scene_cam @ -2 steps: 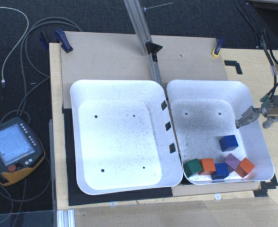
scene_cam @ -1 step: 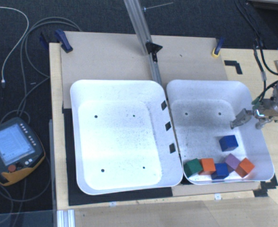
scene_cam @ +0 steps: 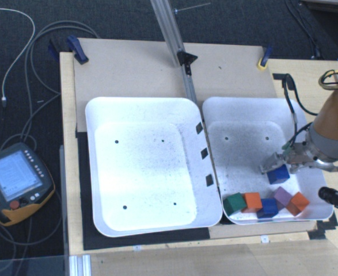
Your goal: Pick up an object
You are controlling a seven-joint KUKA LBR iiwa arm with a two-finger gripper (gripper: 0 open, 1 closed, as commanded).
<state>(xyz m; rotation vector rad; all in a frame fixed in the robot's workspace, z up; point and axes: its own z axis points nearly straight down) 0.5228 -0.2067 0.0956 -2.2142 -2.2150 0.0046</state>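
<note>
You see the gripper (scene_cam: 278, 168) closed on a blue block (scene_cam: 278, 174) in the right bin (scene_cam: 238, 117). The arm (scene_cam: 334, 128) is cut off at the right edge, and the near blocks (scene_cam: 265, 203) partly hide each other.

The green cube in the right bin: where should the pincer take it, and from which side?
Best from above, I think. The green cube lies at the left end of the row along the right bin's near wall, and the orange cube touches its right side. Its faces toward the near wall and toward the bin's middle seem freer, so close on those two.
</note>
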